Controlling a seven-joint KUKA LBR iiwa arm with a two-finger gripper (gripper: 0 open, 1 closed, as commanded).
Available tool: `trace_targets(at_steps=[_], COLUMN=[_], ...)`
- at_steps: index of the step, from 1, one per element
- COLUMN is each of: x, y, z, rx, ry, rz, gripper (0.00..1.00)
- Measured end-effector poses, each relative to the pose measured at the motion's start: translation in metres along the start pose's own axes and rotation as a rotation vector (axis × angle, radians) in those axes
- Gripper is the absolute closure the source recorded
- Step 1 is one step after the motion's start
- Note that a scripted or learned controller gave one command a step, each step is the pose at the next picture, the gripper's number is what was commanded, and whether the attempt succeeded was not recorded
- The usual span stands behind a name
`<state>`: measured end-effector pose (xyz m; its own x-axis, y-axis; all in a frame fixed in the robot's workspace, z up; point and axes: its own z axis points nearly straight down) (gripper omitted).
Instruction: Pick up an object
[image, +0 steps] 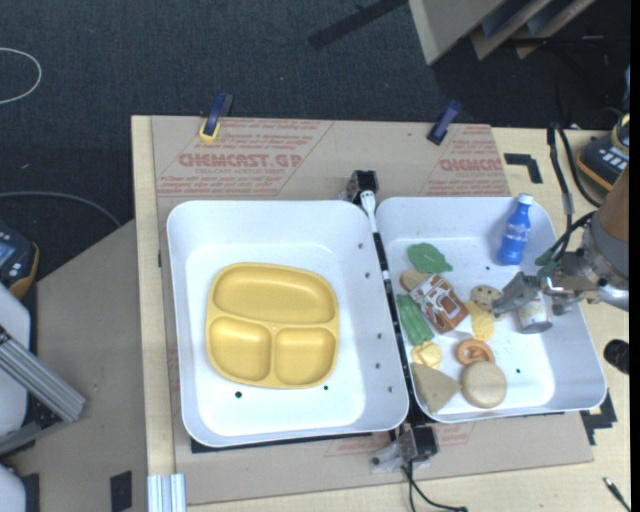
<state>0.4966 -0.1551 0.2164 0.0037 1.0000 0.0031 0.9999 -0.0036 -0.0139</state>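
Gripper (527, 303) low over right bin (575, 385), near toy food.

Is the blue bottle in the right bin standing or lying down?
Lying down: the blue bottle rests lengthwise on the right bin floor, white cap toward the far wall.

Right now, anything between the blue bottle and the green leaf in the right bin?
Camera view: bare white bin floor between the blue bottle and the green leaf.

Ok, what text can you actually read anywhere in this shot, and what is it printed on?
"CHEMCAST G P", red, on the brown sheet behind the left bin.
Same red print by the right bin, cut off; unreadable.
Blue bottle label: too small.
Red-and-white packet: blurred.
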Motion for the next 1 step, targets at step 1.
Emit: trace_targets(at_steps=[1], x=[0.0003], y=[0.0028], z=[-0.0066], rx=[-0.014], ry=[-0.003], rz=[-0.003], gripper=[0.0])
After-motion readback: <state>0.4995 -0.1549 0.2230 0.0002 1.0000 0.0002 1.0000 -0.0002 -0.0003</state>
